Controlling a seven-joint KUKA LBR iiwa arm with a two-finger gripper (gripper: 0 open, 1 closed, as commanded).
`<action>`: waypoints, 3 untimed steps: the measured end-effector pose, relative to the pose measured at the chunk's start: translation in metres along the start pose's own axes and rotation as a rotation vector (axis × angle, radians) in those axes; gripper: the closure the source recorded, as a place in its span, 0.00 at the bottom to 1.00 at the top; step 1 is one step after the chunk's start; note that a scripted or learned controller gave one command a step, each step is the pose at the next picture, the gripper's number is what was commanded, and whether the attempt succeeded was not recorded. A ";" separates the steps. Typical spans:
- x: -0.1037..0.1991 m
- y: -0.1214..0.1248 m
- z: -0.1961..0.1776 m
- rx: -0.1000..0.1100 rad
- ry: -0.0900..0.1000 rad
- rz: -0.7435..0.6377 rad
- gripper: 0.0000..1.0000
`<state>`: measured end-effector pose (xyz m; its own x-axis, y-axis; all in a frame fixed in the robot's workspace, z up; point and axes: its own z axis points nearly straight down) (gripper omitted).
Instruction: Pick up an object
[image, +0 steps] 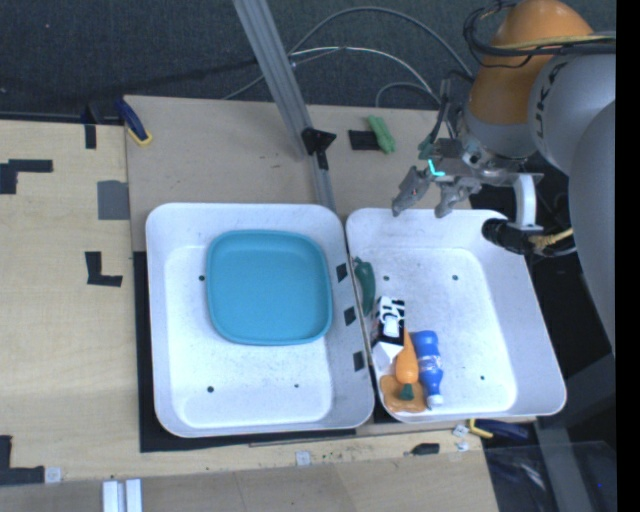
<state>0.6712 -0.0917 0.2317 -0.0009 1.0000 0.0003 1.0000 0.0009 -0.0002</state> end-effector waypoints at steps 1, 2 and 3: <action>0.000 0.000 0.000 0.000 0.000 0.000 0.00; -0.001 0.004 0.062 0.006 0.000 0.000 0.00; 0.000 0.009 0.124 0.006 0.000 0.000 0.00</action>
<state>0.6798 -0.0919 0.1075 -0.0007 1.0000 0.0003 1.0000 0.0007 -0.0062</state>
